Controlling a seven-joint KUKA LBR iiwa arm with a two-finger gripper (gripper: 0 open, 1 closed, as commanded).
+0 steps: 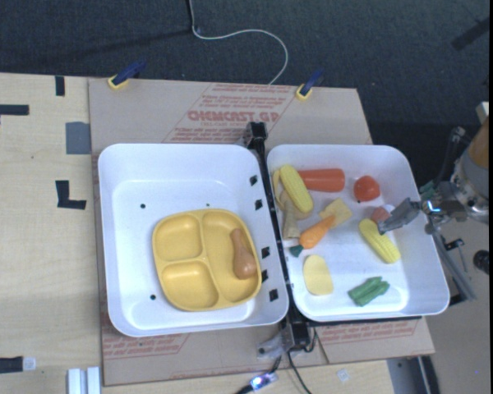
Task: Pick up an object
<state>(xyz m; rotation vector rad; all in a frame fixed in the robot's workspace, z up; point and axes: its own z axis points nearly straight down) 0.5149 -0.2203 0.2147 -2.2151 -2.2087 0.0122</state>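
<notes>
Bench bins: left bin (pixel 123 179) holds yellow tray (pixel 189 261) (sausage (pixel 243 254) inside).

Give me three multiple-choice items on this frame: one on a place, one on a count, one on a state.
1. Where does the brown sausage lie?
A. In the yellow divided plate
B. On the right bin's floor
C. On the bench

2. How many corn cobs are in the right bin?
A. One
B. Two
C. Four

3. Where is the hand?
A. Over the left bin
B. Beside the corn cob near the right bin's right side
C. Outside both bins

Key: 1 A, it lies in the plate's right compartment. 2 B, the other corn cob lies by the divider. 3 B, it sits just above that cob.
</notes>
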